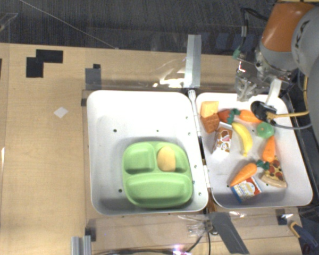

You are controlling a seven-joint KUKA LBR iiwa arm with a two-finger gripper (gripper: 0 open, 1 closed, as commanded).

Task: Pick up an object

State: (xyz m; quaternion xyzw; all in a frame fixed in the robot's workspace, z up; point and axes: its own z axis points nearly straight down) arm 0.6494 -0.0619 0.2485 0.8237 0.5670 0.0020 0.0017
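The metal two-finger gripper (253, 85) hangs over the far rim of the right-hand shallow white bin (297, 163), under the grey arm with its orange band (280, 23); I cannot tell how it stands or whether it has hold of anything, as its tip is a blur of grey metal against the rim. All the loose toys lie in that right bin. Taking the yellow plastic banana (243, 137) as the marker: it lies near the bin's middle, a small brown-and-white carton (224, 141) touching its left side, a tan cube of toy bread (210, 115) beyond that toward the far left corner. Just behind the banana lies an orange carrot (248, 117), near the gripper. To the banana's right is a green round piece (265, 130) and a second carrot (269, 149). Nearer the camera from the banana lie a third carrot (243, 173), a pizza slice (274, 176) and a blue-and-red box (246, 189). Well left of the banana, in the left white bin (109, 116), sits a green divided plastic tray (157, 179) with a yellowish egg-shaped object (167, 159) in its upper right compartment.
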